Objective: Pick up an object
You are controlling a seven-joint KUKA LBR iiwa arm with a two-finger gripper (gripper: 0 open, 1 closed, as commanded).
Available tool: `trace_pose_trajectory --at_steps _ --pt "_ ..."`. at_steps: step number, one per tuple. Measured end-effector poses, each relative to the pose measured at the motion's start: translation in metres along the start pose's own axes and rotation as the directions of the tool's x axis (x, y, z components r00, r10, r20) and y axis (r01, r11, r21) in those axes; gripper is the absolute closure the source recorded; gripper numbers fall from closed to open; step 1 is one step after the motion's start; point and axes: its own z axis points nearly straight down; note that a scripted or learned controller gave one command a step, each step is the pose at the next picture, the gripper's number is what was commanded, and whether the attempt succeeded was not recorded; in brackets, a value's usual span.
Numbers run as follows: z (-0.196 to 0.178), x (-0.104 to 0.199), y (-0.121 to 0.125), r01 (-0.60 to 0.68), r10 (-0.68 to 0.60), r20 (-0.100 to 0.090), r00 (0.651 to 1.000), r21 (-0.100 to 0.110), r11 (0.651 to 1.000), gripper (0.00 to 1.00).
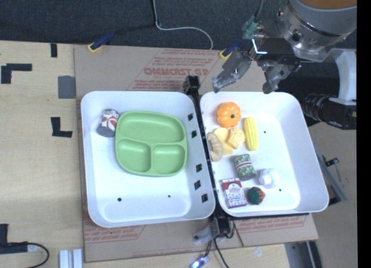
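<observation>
The gripper (250,80) hangs spread and empty above the right bin (290,145)'s far rim; nothing is picked yet.

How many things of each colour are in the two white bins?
Green: 2, divided plastic plate, small can
Orange: 1, round pumpkin
Yellow: 2, corn cob, waffle piece
Tan: 1, lumpy piece
Red: 3, carton, strawberry, tin
White: 1, lump
Total: 10

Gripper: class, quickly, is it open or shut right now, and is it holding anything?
Gripper: open, holding nothing, raised above the far edge of the right bin.
</observation>
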Motion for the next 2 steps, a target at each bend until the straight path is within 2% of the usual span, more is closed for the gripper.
trace_pose_trajectory --at_steps 1,2 --pt "-0.010 -0.004 0.000 -0.006 0.006 0.002 1.000 0.001 1.000 1.00" --pt "0.030 0.023 0.012 -0.005 0.005 0.002 1.000 0.006 1.000 1.00"
